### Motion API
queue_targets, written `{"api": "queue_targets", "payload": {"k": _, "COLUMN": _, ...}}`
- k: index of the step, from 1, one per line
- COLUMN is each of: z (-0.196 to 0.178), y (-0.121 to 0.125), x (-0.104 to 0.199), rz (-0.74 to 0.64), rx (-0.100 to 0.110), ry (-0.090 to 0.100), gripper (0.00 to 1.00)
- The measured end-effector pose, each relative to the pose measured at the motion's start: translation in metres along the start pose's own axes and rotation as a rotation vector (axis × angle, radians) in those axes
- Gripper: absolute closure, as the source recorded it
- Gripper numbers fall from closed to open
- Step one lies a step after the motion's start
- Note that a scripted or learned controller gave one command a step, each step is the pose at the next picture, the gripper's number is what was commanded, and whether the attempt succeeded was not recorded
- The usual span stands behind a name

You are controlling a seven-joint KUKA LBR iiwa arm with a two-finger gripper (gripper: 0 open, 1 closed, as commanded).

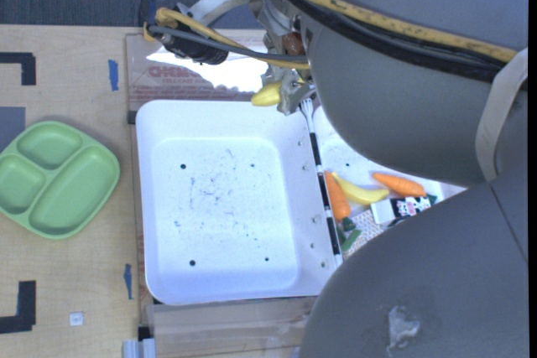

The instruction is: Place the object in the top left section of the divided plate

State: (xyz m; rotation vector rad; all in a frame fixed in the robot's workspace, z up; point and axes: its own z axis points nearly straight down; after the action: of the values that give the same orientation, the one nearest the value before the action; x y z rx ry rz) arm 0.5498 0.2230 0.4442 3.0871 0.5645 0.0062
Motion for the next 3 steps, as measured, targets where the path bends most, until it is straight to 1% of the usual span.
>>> {"api": "queue_targets", "payload": {"k": 1, "z": 0.010, "y": 0.026, "x": 0.072, "rz": -0.089, "rx": 0.003, "ry": -0.006, "gripper": 1.00}}
{"api": "queue_targets", "payload": {"k": 2, "z": 0.209, "y": 0.025, "x": 0.075, "rz": -0.131, "rx": 0.005, "ry": -0.009, "gripper": 1.00}}
{"api": "queue_targets", "payload": {"k": 3, "z": 0.208, "y": 0.025, "x": 0.076, "rz": -0.131, "rx": 0.006, "ry": -0.009, "gripper": 0.00}}
